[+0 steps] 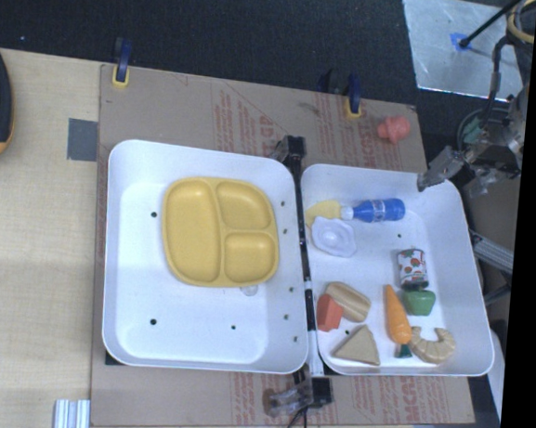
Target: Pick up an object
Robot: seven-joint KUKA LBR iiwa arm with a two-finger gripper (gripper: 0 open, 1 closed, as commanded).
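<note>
Counter [33, 234]: a pale wood surface carrying a brown board, with two shallow white bins clamped side by side.
Left bin [128, 327]: a yellow divided plate [220, 230] lies toward its upper middle.
Right bin [462, 235]: a blue bottle [375, 210] lies along the top beside a yellow piece [322, 209] and a clear cup [332, 236]; a small can [412, 266] and a green piece [419, 301] sit at right; an orange carrot [396, 315], a bread roll [349, 300], a red block [329, 313], a tan wedge [359, 345] and a croissant [434, 344] crowd the lower half.
End effector [440, 168]: poised at the right bin's upper right corner, above the rim, nothing seen in it; whether its fingers are apart or together cannot be told.
Beyond the bins: a pink object [394, 128] rests on the board.
</note>
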